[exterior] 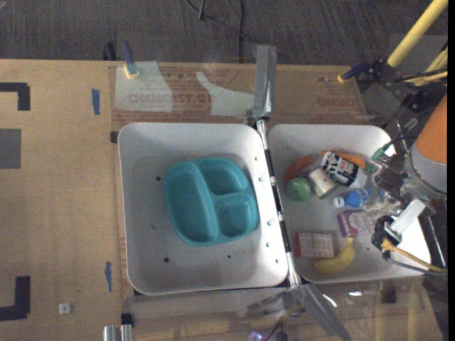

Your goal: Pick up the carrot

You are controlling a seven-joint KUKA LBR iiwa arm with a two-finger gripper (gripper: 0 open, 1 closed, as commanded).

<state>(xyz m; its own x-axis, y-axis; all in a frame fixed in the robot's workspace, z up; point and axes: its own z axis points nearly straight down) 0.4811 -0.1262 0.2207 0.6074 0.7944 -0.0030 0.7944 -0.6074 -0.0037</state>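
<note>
A: Where's the carrot?

B: In the right bin, upper left part. An orange curved piece shows just above the green ball, tucked beside the black-and-white carton. Only part of it is visible.

A: How would it handle?

B: My guess is a light, stiff toy with a smooth, somewhat slippery skin, not fragile. Taking it across the narrow width near the exposed middle looks best, since the carton and ball crowd its lower side.

A: And the gripper?

B: It hangs at the right edge of the frame, over the bin's lower right, well apart from the carrot. Whether its jaws are spread or closed, I cannot tell, and I see nothing between them.
</note>
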